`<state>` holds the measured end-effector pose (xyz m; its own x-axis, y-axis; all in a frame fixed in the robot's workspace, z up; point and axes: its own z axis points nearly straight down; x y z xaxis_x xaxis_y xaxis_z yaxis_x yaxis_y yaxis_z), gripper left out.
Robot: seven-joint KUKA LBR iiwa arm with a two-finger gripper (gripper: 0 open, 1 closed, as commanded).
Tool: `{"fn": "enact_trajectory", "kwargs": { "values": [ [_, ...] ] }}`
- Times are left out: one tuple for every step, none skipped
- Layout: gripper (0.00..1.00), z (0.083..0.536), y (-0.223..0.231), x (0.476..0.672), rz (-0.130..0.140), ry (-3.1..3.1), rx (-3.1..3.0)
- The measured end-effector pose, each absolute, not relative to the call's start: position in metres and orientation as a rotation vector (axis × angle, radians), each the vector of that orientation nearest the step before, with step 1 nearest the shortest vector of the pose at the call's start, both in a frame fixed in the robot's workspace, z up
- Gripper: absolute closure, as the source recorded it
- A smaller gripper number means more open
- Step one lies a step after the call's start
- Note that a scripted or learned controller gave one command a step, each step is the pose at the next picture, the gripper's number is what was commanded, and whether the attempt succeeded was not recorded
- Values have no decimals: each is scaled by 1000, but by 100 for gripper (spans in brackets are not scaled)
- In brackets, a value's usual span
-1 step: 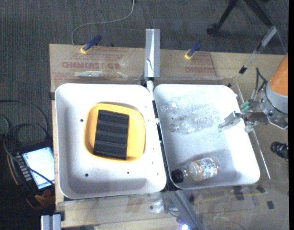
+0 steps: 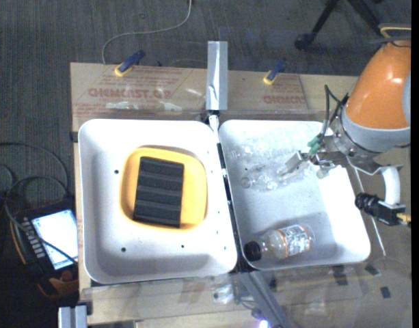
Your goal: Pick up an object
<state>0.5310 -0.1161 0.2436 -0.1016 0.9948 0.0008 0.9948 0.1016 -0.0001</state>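
Observation:
A clear plastic bottle [image 2: 281,242] with a black cap and an orange label lies on its side near the front of the right bin [image 2: 346,241]. Some crumpled clear plastic [image 2: 264,162] lies toward the back of that bin. A yellow dish holding a black ridged block [image 2: 161,188] sits in the middle of the left bin [image 2: 100,231]. My gripper [image 2: 306,160] reaches in from the right, low over the right bin's back half, at the right end of the clear plastic. Nothing is visibly held in it.
The arm's orange band and grey wrist [image 2: 380,101] hang over the right bin's far right corner. A metal post [image 2: 217,74] stands behind the wall between the bins. Two clamps [image 2: 129,62] hold the board at the back. A black fitting [image 2: 373,206] sits past the right rim.

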Motion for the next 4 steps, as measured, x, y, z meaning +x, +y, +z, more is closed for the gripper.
{"fn": "enact_trajectory", "kwargs": {
  "values": [
    [0,186,-117,608,3,-2140,-2296],
    [0,231,-111,636,0,-2232,-2209],
    [0,145,-127,588,5,-2232,-2208],
    [0,106,-191,631,-44,-2435,-1992]
  ]
}}
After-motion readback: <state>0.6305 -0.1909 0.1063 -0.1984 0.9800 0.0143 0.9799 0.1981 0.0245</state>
